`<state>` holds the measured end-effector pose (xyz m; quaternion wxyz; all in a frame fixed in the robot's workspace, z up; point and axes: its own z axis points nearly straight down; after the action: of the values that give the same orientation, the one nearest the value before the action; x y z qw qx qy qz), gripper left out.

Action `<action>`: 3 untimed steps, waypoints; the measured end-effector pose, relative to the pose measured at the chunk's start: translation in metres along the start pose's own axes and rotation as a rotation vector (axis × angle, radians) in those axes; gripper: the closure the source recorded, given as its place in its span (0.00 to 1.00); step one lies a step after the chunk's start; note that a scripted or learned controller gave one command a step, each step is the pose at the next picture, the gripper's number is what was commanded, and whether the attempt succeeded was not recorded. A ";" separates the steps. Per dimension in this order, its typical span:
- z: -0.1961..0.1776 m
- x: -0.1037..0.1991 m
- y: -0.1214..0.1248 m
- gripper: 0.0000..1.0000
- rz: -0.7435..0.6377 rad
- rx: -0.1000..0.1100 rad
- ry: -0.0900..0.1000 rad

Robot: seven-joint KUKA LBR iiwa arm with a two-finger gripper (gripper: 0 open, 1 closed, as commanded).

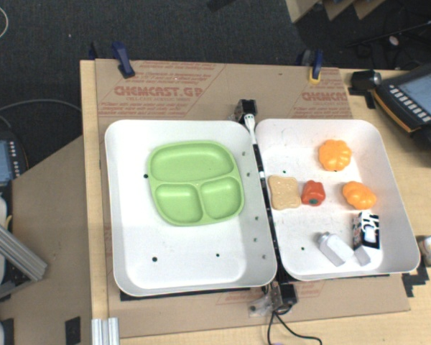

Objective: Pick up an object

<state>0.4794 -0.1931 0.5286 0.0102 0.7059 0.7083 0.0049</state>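
On the worktop (pixel 201 92) two white bins stand side by side. The left bin (pixel 129 243) holds a green plate (pixel 195 182) with three compartments. The right bin (pixel 294 243) holds the small things. A tan slice of bread (pixel 284 192) lies near its left wall, and a red pepper (pixel 313 192) lies just beside the bread. One orange pumpkin (pixel 335 154) lies farther back, and a second orange piece (pixel 358 194) lies right of the pepper. At the front lie a grey block (pixel 333 249) and a black and white package (pixel 367 232). I cannot tell the state of the hand.
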 end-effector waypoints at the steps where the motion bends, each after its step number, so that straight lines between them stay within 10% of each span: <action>1: -0.001 -0.001 0.001 1.00 0.001 0.014 0.002; 2: 0.157 -0.030 -0.005 1.00 0.006 0.036 0.012; 3: 0.210 -0.029 -0.005 1.00 0.004 0.027 0.010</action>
<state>0.4788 -0.2234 0.3188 -0.0027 0.7074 0.7068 -0.0011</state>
